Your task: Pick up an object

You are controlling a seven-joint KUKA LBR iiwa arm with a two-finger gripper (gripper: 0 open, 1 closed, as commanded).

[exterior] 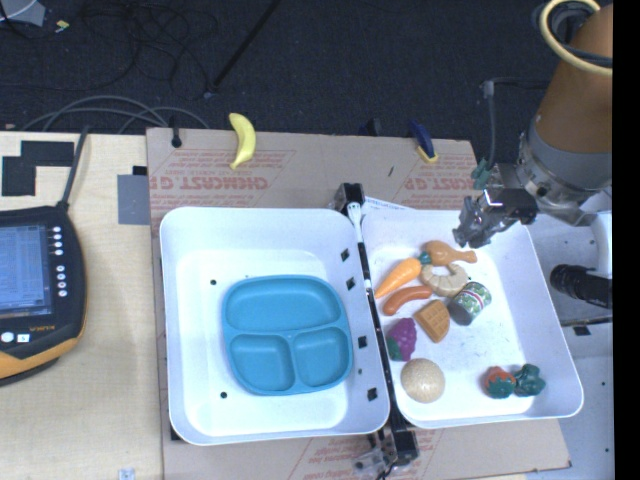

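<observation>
The right bin [545,318] holds a cluster of toy food: an orange carrot [398,275], a red-orange sausage [405,298], a chicken drumstick [448,254], a pale ring-shaped piece [444,279], a small can [469,302], a brown wedge [434,320], purple grapes [402,337], a beige ball [423,379] and a red-and-green piece [512,381]. My gripper [478,225] hangs over the bin's far right part, just above and right of the drumstick. Nothing shows between its dark fingers.
The left bin [190,268] holds a blue three-compartment tray [286,332]. A yellow banana [241,138] lies on the cardboard behind the bins. A blue clip [424,142] sits at the back. A teach pendant [35,280] rests at the far left.
</observation>
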